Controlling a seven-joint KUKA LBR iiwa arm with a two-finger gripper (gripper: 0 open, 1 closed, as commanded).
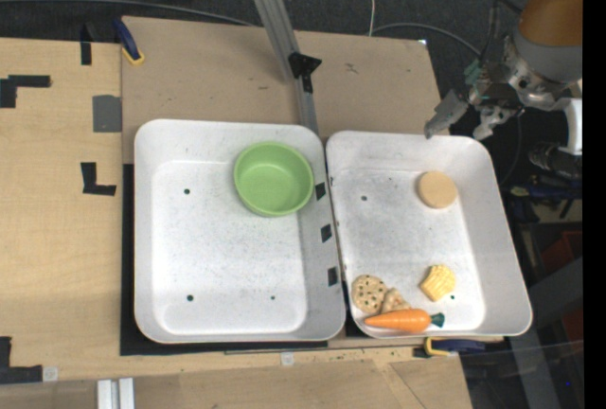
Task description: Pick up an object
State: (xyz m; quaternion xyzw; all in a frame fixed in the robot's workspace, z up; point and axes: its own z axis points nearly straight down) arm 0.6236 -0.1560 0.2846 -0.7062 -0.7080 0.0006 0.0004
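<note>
progress: nothing picked yet | my gripper spread open, holding nothing, over far rim of right bin | left: descend, grasp the round biscuit

I see two white bins of smooth, speckled plastic. The green bowl looks matt plastic, the bench pale wood.

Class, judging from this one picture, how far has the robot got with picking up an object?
Nothing looks picked yet. The gripper hovers by the right bin's far corner. The tan disc, cookie, yellow piece and carrot lie there; the green bowl sits left. The whole grasp remains.
</note>
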